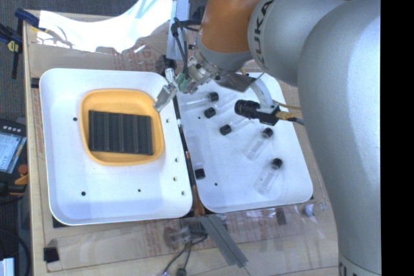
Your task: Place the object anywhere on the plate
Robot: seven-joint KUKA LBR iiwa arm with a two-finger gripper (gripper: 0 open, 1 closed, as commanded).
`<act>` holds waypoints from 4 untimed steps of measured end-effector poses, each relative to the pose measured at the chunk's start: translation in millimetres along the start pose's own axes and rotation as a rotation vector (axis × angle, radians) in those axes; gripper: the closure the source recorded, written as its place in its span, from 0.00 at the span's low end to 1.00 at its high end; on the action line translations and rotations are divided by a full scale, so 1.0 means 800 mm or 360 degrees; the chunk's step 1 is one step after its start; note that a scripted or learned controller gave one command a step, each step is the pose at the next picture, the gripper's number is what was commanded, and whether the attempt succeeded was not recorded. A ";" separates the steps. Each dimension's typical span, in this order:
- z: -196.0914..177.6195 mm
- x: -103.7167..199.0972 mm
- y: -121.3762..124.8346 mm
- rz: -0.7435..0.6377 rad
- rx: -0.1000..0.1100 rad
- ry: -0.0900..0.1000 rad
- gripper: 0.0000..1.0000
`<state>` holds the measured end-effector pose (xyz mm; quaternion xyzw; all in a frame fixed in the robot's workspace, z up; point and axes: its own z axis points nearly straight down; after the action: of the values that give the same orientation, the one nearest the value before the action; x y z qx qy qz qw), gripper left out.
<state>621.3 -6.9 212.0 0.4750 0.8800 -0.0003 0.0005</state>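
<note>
1. Fingers of the gripper show as one pale, slim shape slanting down to the left. Whether they are parted or closed, and whether anything sits between them, I cannot tell.
2. That tip hangs over the upper right corner of the left bin, just at the upper right edge of the plate, beside the seam where the two bins meet.
3. Above the tip, the wrist carries a small green part and dark cables, then the orange band, then the broad grey arm, which covers the right side of the view.
4. In the left bin, the plate is yellow with rounded corners and holds a dark ribbed panel at its middle.
5. Scattered across the right bin, well apart from the plate, are the objects: clear vials with black caps.
6. Three caps cluster near that bin's upper middle, and two longer vials lie towards its lower right.
7. One small black piece rests near the left wall of the right bin.
8. Under the wrist, a black cylinder with a yellowish cable lies across the right bin's upper area. Whether it rests in the bin or hangs from the arm is unclear.
9. Behind the bins, crumpled shiny foil lies on the bench.
</note>
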 end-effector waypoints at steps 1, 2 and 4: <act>0.000 0.000 0.000 0.0000 0.0000 0.0000 0.00; 0.000 0.000 0.000 0.0000 0.0000 0.0000 0.00; 0.000 0.000 0.000 0.0000 0.0000 0.0000 0.00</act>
<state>621.3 -6.9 212.0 0.4750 0.8800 -0.0003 0.0005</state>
